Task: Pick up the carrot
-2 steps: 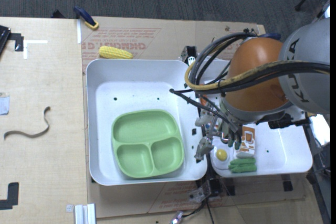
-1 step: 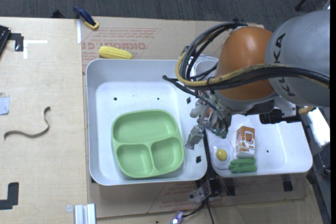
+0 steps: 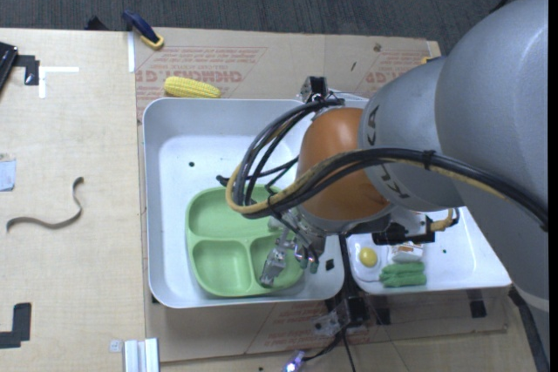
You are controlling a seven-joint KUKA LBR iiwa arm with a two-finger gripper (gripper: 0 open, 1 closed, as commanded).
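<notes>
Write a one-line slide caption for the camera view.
KUKA arm's gripper reaching down over a green divided tray in the left white bin; corn cob lying outside on the bench.

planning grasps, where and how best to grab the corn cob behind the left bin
Take the corn cob at its middle, straight down from above, closing across its narrow width: it lies flat on the cardboard, long axis running left to right.

Even, fairly bright overhead light. The white bin [image 3: 166,187] shows mild glare on its floor toward 10 o'clock, with soft shadow under the arm [image 3: 488,126]. The arm's near bulk at 3 o'clock looks blurred; the table [image 3: 70,187] is sharp.
</notes>
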